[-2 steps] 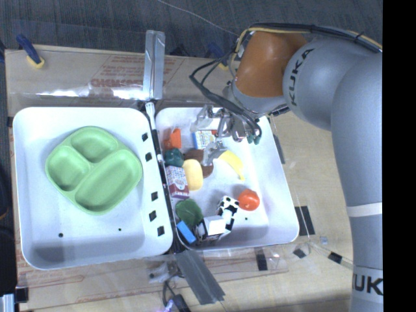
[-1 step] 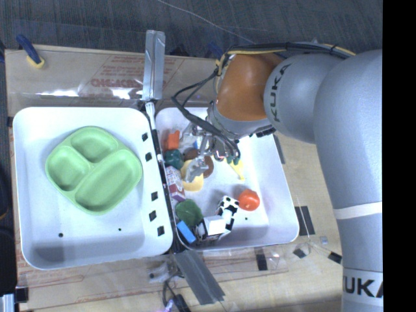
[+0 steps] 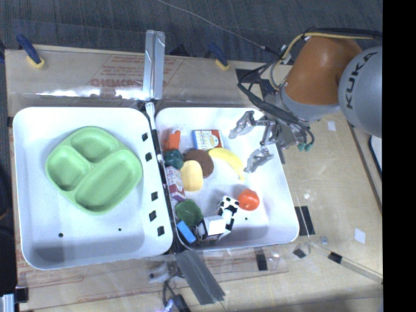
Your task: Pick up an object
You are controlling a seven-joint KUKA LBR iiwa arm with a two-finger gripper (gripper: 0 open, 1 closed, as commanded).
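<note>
Jaws (image 3: 251, 142) spread, empty, above right bin (image 3: 286, 203), near banana (image 3: 229, 159)

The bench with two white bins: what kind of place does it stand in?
Probably a robot laboratory set up for grasping trials. A grey KUKA arm with an orange band reaches over a shallow white bin of small toy foods, beside a green divided plastic plate.

Divided plate (image 3: 94, 169) in left bin (image 3: 39, 239)
</note>
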